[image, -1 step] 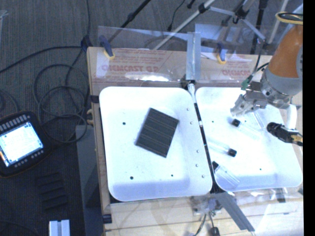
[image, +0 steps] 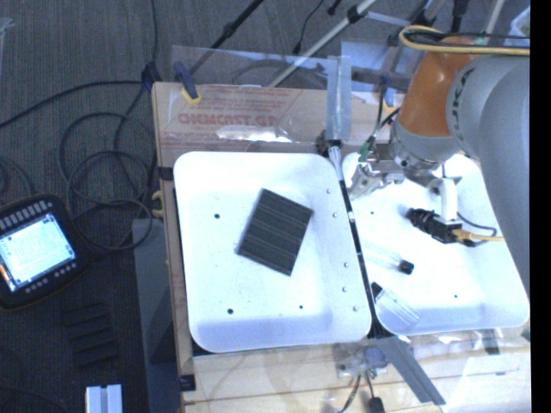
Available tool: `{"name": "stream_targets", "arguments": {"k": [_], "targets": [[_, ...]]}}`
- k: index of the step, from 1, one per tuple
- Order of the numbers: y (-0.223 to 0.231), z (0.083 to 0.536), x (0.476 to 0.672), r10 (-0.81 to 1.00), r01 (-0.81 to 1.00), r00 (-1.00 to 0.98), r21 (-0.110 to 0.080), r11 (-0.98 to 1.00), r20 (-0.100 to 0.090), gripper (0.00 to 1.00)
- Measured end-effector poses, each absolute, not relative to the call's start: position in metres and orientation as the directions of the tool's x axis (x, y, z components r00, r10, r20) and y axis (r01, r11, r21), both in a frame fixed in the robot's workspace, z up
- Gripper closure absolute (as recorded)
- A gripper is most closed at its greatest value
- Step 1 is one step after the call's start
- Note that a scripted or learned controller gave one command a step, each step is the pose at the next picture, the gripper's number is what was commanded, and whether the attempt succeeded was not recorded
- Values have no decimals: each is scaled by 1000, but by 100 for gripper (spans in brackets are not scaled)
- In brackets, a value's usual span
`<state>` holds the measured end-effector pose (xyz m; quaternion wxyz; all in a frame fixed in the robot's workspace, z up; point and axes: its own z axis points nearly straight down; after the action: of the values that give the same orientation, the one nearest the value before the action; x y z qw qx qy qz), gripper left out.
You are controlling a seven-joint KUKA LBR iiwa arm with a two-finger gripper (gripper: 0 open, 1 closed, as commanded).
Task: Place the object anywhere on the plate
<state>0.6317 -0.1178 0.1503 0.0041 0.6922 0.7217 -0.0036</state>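
You find red print in one place, on the clear plastic sheet [image: 250, 114] lying across the wooden bench top behind the left bin, and its letters appear reversed and too blurred for you to make out a word. The handheld pendant [image: 34, 246] on the floor at the left has a lit screen, but whatever it displays is too small and washed out for you to read. No other lettering or number is legible to you.
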Motion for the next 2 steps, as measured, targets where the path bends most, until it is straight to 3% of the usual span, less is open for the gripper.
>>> {"name": "stream_targets", "arguments": {"k": [1,2], "targets": [[-137,154,630,999,1000,-22,7,23,-34,0],[-107,155,626,994,994,-110,-3,110,-4,0]]}}
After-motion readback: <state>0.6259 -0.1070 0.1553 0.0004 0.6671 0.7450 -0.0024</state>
